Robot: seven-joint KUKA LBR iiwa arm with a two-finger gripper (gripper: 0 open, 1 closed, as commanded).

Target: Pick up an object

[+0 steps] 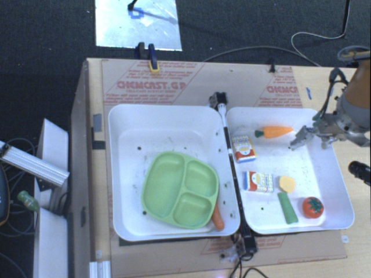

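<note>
The right bin [333, 178] holds an orange toy carrot [275, 132], a small red and white carton [243, 147], a second flat carton [258, 182], a yellow piece [286, 184], a green stick [286, 207] and a red tomato [313, 207]. My gripper [313, 140] hangs over the bin's upper right part, just right of the carrot's tip. It is open, the two fingers spread apart with nothing between them. The carrot lies apart from the left finger.
The left bin [124, 155] bears a green divided plate [181, 190], with an orange sausage-shaped toy [217, 218] by its lower right edge. A black divider [229, 149] runs between the bins. The arm's body covers the right bin's far right rim.
</note>
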